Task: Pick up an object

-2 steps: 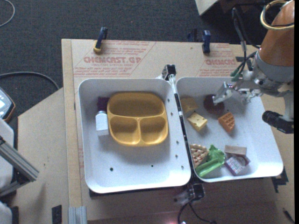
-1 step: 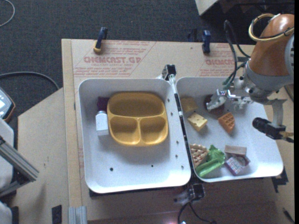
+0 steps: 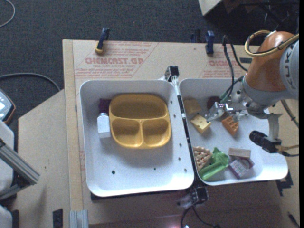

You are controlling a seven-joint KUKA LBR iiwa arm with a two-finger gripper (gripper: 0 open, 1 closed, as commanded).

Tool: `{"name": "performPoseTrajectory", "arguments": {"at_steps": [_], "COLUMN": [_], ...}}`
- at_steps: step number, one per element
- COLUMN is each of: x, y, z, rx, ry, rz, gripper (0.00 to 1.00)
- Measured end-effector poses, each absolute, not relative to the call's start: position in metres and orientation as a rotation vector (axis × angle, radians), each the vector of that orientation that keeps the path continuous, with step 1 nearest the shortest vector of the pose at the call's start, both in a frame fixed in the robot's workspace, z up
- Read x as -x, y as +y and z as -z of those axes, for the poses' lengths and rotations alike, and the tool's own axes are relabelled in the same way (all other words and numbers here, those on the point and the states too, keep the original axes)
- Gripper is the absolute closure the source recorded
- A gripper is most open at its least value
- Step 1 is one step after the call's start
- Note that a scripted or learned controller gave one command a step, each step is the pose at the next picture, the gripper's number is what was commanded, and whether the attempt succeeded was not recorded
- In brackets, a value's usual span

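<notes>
Cheese wedge [image 3: 200, 123], pale yellow with holes, lies in the right bin [image 3: 266, 172] near its left wall. Just beside it the gripper [image 3: 212, 115] hangs, fingers apart, clasping nothing.

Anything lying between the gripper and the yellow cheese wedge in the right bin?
In the camera view, the gripper hangs just right of the yellow cheese wedge, almost over its edge. No object lies between them, just a sliver of white bin floor.
</notes>
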State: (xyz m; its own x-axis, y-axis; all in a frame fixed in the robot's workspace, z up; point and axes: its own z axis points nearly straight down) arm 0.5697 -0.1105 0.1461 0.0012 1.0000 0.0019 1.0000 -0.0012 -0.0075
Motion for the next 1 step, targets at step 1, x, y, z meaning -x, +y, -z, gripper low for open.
{"name": "performPoseTrajectory", "arguments": {"at_steps": [1], "x": [-0.5680], "y": [-0.1080], "z": [-0.1032], "rx": [2.218], "ry": [-2.216], "rz": [-0.005], "gripper": [0.00]}}
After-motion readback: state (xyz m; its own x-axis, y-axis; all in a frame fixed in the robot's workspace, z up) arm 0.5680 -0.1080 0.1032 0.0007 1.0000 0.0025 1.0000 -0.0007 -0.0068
